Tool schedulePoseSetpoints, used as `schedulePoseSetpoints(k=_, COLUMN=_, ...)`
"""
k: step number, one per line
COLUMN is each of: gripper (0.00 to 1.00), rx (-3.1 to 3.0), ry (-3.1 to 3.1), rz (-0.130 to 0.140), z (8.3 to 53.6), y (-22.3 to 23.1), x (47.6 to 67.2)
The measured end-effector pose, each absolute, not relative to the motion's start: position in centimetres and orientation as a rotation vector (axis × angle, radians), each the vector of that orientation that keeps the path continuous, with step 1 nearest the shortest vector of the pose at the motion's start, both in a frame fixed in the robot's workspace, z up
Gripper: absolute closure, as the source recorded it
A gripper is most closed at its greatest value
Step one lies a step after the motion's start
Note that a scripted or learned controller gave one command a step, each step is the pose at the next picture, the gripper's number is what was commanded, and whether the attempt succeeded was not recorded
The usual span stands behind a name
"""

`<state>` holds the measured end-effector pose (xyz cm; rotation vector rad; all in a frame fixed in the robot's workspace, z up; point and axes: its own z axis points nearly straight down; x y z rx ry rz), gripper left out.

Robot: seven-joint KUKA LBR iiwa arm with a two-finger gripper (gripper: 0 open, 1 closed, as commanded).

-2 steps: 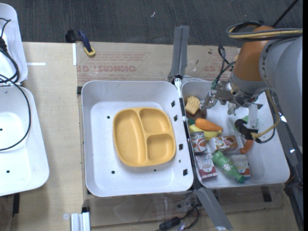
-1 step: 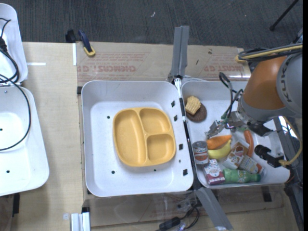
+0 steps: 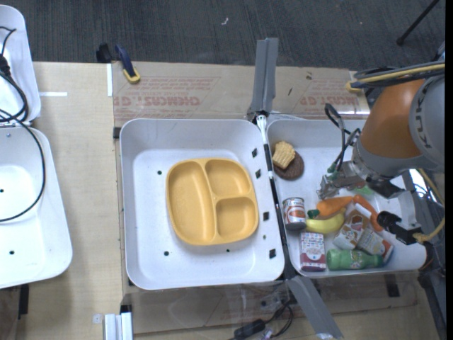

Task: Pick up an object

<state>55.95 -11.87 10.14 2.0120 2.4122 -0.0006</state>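
Gripper (image 3: 333, 185) low in right bin (image 3: 311, 129), just above carrot (image 3: 338, 205) and banana (image 3: 324, 224) – can't tell how fingers stand. Toys packed tight – could bump can (image 3: 294, 212), grab nothing. Yellow plate (image 3: 212, 200) in left bin (image 3: 141, 190).

Red lettering runs across the cardboard sheet (image 3: 191, 89) lying along the far edge of the desk (image 3: 78, 98), printed upside down to the camera and too faint to read with confidence. In the right bin (image 3: 311, 129), a small can (image 3: 294, 210), a red-and-white carton (image 3: 312, 251), a green bottle (image 3: 355, 260) and a white packet (image 3: 362, 234) carry labels, all too small to make out.
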Motion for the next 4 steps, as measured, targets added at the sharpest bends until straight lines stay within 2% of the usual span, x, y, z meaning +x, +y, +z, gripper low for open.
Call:
schedulePoseSetpoints(k=1, gripper=0.00, rx=2.011, ry=2.413, rz=-0.001, z=10.1, y=-11.9, x=55.9)
schedulePoseSetpoints(k=2, gripper=0.00, rx=1.680, ry=2.654, rz=-0.001, z=19.2, y=-8.2, x=57.9)
schedulePoseSetpoints(k=3, gripper=0.00, rx=1.274, ry=2.872, rz=0.001, z=9.1, y=-12.9, x=52.9)
schedulePoseSetpoints(k=4, gripper=0.00, rx=1.420, ry=2.801, rz=0.001, z=9.2, y=-12.8, x=54.8)
